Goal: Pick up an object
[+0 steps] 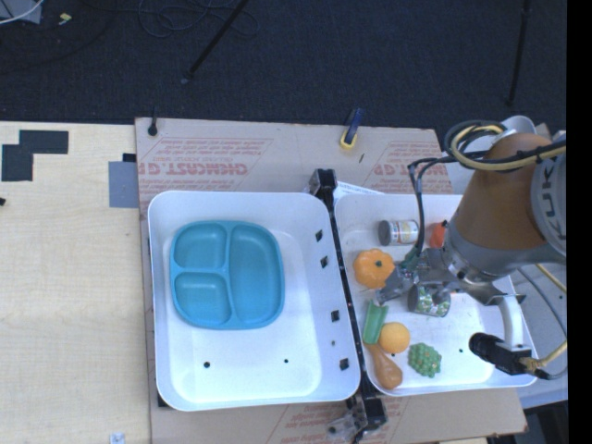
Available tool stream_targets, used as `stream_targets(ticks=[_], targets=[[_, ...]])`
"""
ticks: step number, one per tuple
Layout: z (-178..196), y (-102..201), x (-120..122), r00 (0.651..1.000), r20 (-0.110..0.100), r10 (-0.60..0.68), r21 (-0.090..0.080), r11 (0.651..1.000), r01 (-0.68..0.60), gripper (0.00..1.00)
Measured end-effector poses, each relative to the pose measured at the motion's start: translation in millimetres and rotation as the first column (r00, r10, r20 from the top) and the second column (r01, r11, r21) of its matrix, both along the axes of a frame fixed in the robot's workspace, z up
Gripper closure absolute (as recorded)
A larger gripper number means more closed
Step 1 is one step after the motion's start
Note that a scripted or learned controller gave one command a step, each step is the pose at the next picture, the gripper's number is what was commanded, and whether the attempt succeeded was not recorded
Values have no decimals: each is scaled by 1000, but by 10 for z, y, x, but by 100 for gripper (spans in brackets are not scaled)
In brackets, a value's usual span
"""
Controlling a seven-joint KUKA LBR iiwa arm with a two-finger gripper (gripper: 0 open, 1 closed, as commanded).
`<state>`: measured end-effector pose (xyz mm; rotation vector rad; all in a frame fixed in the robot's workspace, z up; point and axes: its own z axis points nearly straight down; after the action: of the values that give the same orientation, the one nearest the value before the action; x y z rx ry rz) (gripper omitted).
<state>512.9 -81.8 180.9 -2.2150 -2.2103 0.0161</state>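
Down in the right bin (481,363), the hand (427,296), grip state impossible to tell. Just beside it, small orange pumpkin (374,268), a can (400,232), green stick (375,323), orange ball (395,338), green cluster (425,359). Left bin (185,377): blue divided plate (228,275).

Two smooth white plastic bins (242,377) sit on a sheet of matt brown printed cardboard (240,160) over the pale wood-look counter (65,294). A glossy blue plastic divided plate (227,274), a shiny metal can (400,232) and a bumpy green plastic bunch of grapes (425,359) lie inside.
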Motion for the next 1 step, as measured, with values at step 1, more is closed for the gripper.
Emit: stream_targets(ticks=[1], targets=[[66,-2,32,1000,14,2,-1,1000,-2,0]])
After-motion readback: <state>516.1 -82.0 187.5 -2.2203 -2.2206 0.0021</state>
